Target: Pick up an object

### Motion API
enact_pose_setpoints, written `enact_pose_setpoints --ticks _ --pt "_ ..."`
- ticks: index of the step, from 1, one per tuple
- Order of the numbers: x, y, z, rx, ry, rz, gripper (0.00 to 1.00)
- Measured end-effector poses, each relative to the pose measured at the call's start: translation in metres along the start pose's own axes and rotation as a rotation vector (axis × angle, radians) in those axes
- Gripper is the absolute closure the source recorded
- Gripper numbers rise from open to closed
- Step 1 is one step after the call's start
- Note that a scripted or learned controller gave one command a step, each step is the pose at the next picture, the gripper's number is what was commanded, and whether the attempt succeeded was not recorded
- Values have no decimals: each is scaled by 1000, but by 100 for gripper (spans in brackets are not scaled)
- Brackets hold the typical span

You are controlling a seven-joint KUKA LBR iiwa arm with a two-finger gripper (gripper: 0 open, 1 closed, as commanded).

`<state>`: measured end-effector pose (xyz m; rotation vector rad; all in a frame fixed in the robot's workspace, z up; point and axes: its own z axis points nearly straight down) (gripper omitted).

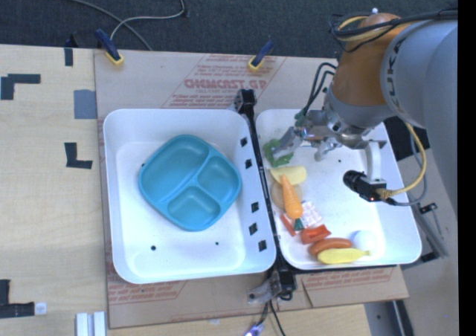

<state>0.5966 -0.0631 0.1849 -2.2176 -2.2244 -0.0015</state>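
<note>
Your candidates for picking lie in the right bin, mostly along its left wall: a green leafy toy near the back, a pale yellow piece just below it, then a carrot lying lengthwise, a clear wrapper beside it, a red piece, a sausage and a yellow banana at the front edge, with a small white ball next to those two. You see the gripper low over the back of that bin, just right of the green toy, and its fingers stand spread with nothing visibly between them; whether one tip touches the green toy cannot be told. The arm comes in from the right, its orange band above the wrist. In the left bin a blue divided plate sits turned at an angle. Both bins rest on a cardboard sheet clamped to the bench.
</note>
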Motion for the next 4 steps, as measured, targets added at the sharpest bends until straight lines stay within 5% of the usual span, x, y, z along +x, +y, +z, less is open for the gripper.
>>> enact_pose_setpoints --ticks 1,2,3,4 --pt "0 -76 1 2 -1 2 0" --pt "-32 -57 97 0 -1 3 0" --pt "-31 -57 87 0 -1 2 100" --pt "24 -15 0 -1 -1 1 100"
